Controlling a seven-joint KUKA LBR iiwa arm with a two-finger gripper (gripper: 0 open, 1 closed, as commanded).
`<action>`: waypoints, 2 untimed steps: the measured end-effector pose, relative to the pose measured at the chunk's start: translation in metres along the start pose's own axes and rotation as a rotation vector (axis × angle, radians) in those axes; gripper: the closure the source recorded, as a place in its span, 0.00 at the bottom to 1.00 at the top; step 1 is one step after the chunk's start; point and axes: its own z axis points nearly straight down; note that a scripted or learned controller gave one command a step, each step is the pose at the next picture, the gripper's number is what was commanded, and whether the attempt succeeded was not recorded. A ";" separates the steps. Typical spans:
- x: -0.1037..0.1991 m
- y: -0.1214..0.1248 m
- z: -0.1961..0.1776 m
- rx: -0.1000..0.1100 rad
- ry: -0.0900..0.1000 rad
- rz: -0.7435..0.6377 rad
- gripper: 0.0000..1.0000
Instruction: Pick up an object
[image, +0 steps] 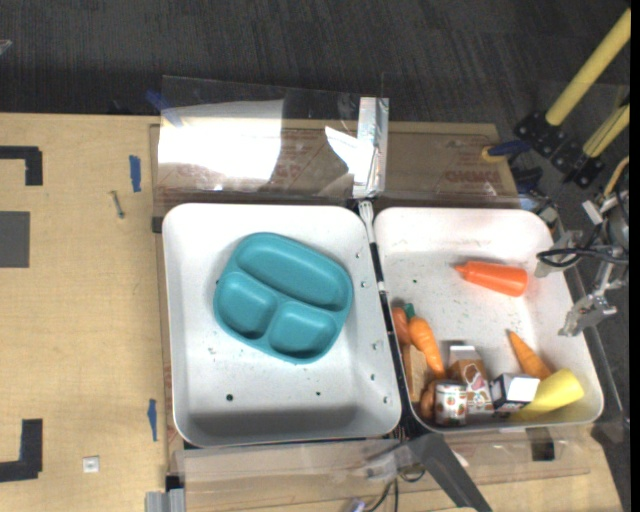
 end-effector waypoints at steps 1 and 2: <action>0.008 -0.008 0.153 -0.002 0.006 0.142 0.00; 0.036 -0.012 0.161 0.000 -0.005 0.199 0.00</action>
